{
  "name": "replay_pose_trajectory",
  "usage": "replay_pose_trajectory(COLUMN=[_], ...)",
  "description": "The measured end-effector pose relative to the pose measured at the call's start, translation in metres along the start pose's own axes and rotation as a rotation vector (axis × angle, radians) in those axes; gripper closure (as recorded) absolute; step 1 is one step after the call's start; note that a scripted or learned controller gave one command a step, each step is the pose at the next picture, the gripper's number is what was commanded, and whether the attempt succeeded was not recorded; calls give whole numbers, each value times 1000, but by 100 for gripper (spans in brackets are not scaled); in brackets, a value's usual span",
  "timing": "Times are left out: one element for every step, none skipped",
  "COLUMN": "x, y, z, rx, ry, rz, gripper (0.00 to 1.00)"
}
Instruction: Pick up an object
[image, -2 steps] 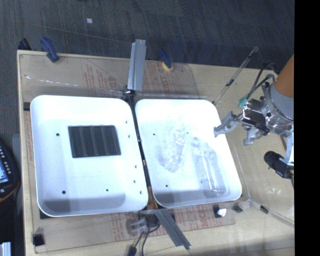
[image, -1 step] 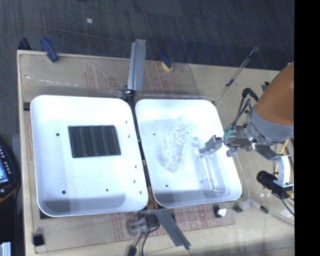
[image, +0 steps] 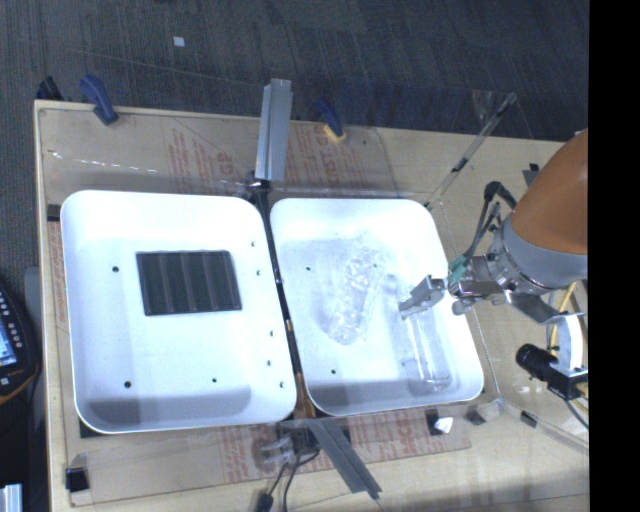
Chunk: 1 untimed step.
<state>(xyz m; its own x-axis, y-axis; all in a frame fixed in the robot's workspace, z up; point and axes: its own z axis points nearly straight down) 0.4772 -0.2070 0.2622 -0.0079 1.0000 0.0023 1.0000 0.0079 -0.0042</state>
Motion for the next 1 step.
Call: replay_pose_trajectory(x=[4], y=[2], z=[21], rx=[-1], ry=[-1], rz=[-15], gripper=[0])
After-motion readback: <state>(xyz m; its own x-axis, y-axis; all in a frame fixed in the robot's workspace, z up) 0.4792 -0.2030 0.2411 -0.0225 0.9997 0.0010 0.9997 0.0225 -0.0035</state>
